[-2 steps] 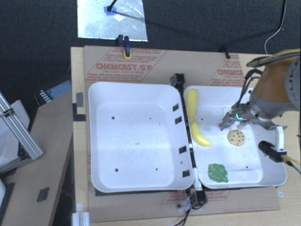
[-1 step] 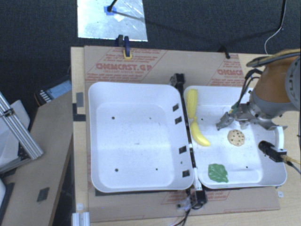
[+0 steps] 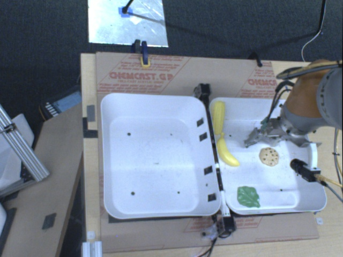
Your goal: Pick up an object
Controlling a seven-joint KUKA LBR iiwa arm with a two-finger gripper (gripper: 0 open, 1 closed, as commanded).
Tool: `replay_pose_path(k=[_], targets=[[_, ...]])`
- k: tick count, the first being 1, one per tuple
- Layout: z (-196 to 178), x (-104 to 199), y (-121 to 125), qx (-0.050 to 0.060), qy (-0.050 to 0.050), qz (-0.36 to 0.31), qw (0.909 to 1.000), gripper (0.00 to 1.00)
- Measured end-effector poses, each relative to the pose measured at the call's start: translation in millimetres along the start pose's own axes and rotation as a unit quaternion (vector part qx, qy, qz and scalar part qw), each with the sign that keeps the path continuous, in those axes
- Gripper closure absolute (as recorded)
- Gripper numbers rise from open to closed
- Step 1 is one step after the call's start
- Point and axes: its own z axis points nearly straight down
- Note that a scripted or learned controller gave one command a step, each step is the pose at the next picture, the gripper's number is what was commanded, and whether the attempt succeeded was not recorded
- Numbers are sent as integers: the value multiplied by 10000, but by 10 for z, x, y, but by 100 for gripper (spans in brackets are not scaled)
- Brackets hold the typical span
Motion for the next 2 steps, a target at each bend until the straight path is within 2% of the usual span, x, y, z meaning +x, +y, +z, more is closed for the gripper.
replay_pose_path(k=[1,2], targets=[[-47,-409,760,-17,4,-20,10000,0],[-40,-396,742,-22,-1,-23,10000,0]])
